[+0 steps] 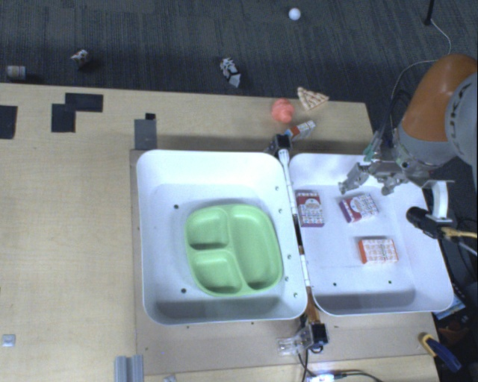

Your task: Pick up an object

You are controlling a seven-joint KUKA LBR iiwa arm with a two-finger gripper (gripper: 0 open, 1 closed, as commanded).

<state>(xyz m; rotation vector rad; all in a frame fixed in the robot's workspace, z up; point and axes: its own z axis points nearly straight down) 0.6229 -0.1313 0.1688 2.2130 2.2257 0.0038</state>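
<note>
- Jaws (371, 179): spread apart, the two fingers splayed to left and right above the far part of the right bin (418, 295). Nothing sits between them. Contact with the bin floor cannot be judged from this angle.
- Arm (437, 112): grey with an orange band, entering from the right and far side, its wrist over the far right corner of the right bin.
- Small packet (359, 207), white and dark red: lies flat on the right bin floor, just near of the jaws and apart from them as far as can be seen.
- Red card packet (309, 208): flat in the right bin, close to the bin's left wall, left of the small packet.
- Orange-and-white packet (376, 251): flat in the right bin, nearer than the other two, well apart from the jaws.
- Left bin (160, 179): holds a green divided tray (233, 248), three compartments, lying about central.
- Worktop (67, 246): pale wood, carrying both bins side by side. On its far edge rest an orange ball (282, 110) and a wedge-shaped toy (312, 98). Black patches mark its far left.
- Floor (164, 37): dark carpet beyond the worktop, with a white ball (294, 13) and small scattered items lying on it.
</note>
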